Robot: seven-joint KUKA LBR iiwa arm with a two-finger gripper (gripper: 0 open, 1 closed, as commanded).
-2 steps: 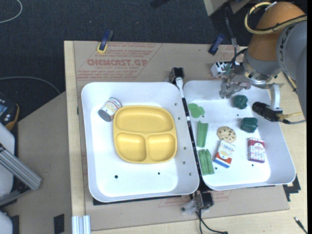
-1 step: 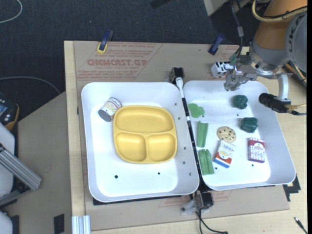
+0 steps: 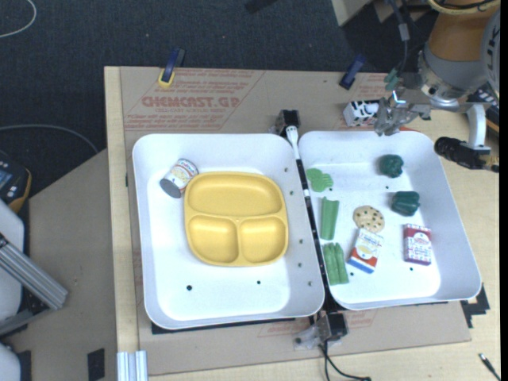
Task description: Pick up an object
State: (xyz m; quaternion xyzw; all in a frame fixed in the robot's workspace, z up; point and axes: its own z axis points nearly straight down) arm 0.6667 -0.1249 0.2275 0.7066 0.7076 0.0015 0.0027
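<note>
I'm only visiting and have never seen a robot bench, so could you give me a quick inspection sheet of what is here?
Surface: cardboard-topped bench bearing a left bin and a right bin.
Job's things: right bin holds green pieces, a cookie, a white carton and a red box.
Clutter: left bin holds a yellow divided tray and a small can.
Grippers: gripper hangs over the right bin's far edge, nothing seen in it.
Cables: black cable at the near edge.
Surroundings: dark carpet.

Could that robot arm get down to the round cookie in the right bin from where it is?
Probably yes: the cookie lies flat with bare bin floor above it, and the end effector hangs over the bin's far rim.
</note>
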